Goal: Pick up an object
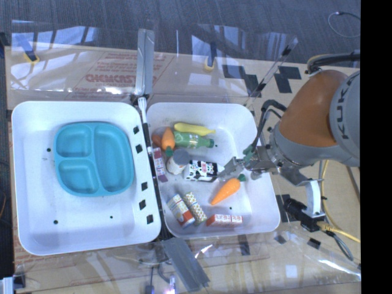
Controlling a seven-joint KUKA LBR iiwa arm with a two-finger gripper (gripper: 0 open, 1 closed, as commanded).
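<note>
In the right bin (260,210) lie several small objects. An orange toy carrot (225,191) with a green top rests near the bin's right side. My gripper (236,171) hangs just above the carrot's green end, its fingers (227,168) spread and nothing between them. Left of it sit a black-and-white cow-pattern box (201,170), a grey round piece (180,157), a green bottle (193,141), a yellow banana (193,128) and a small orange item (167,138). Two small cans (186,209) and a flat red packet (223,219) lie near the front wall.
The left bin (30,225) holds a blue divided plate (94,158). A grey divider bar (145,66) rises between the bins at the back. The arm's orange band (315,109) stands over the right bin's right edge, with cables (324,219) trailing beside it.
</note>
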